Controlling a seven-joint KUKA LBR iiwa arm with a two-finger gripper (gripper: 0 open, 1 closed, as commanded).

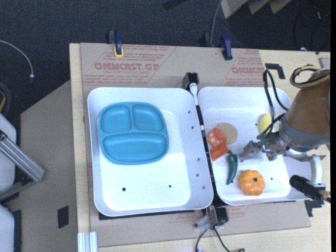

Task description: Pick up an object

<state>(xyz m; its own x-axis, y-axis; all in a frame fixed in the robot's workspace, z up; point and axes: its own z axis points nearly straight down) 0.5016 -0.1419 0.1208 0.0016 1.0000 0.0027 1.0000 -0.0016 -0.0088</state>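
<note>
1. The gripper [251, 150] hangs low in the right bin [273, 196], its grey tip pointing toward the cluster of toy foods; whether the jaws are released or clenched cannot be told from this angle, and nothing shows between them.
2. Nearest to it lie a green pepper [231, 168], just left of and below the tip, and an orange pumpkin [251, 182] just below. Either is a likely target, though that is a judgement.
3. Further left, an orange-red piece [217, 143] sits close to the wall between the bins, with a tan disc [229, 132] just beside it. A yellow piece [265, 122] is partly hidden behind the arm [310, 114].
4. All look like small, light, stiff plastic with smooth skins, so they may slip or skid on the white floor when nudged.
5. The pepper is slender and curved; taking it across its narrow middle seems best. The pumpkin is rounder and would need a wider opening, closing across its ribbed sides.
6. The left bin [157, 193] holds a blue divided plate [134, 133].
7. Both bins rest on a brown board on the counter [157, 62], clamped at its far edge, with dark floor and cables beyond.
</note>
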